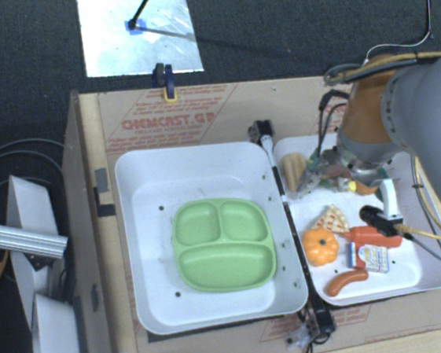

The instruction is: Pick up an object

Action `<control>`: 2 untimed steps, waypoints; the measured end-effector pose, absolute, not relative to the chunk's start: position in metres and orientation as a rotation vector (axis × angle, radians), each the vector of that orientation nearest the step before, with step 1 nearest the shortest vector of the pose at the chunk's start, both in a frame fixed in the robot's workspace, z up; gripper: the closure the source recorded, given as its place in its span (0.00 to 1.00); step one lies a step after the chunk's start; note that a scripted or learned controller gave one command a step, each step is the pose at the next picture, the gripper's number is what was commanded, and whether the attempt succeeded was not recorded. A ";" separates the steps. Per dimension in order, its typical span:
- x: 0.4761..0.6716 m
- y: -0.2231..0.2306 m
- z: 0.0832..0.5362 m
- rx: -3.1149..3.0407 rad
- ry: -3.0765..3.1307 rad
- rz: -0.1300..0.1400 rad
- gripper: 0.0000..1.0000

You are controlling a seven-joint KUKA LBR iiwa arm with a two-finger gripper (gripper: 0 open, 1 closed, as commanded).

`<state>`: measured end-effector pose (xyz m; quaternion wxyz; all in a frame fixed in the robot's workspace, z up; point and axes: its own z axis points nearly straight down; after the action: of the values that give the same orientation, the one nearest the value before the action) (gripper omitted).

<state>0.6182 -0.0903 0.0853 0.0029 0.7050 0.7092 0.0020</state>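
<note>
My gripper (314, 175) reaches down into the far part of the right bin (437, 270), close beside a tan cylinder (292, 171) at the bin's far left corner. Nothing shows between its tips. Nearer the camera lie an orange pumpkin (320, 246), a tan wedge like a pizza slice (333, 218), a red-orange carrot-like piece (374, 236), a brown sausage (346, 281) and a small printed packet (370, 257). A small yellow piece (362, 188) peeks out under the wrist.
The left bin (150, 219) holds a green divided plate (223, 243). A rim divides the two bins (288, 227). The grey arm with its orange band (368, 115) covers the right bin's far right side.
</note>
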 end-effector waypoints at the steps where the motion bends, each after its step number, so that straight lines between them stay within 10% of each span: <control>1: 0.661 -0.091 0.083 2.245 2.260 -0.053 0.00; 2: 0.660 -0.092 0.093 2.239 2.260 -0.051 1.00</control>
<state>0.6601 -0.0920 0.0931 -0.0201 0.7037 0.7100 -0.0160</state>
